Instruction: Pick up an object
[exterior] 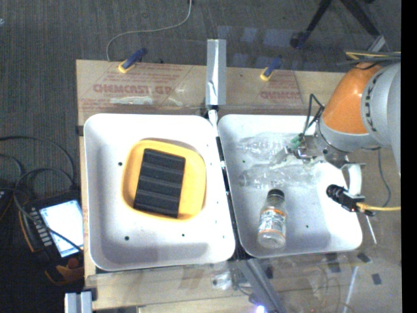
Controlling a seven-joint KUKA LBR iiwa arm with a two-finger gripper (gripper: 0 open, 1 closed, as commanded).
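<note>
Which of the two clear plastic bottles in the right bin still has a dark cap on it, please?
The small bottle near the front of the right bin: a dark cap tops it. The crumpled clear bottle behind it, toward the arm, shows no such cap.

Two bins sit side by side on the bench (98,90), the left bin (98,240) touching the right bin (339,240) along the middle, and inside the left one a tray (133,168) lies near the centre with a ridged block (159,182) resting on top of it. Over in the right bin, a small bottle (273,219) lies on its side toward the near edge, while crumpled clear plastic (273,158) sprawls behind it across the far half. The arm (365,109) hangs over that bin's far right corner, its gripper (305,150) down at the plastic's right end, and a tablet (58,223) lies on the floor left of the bench.
</note>
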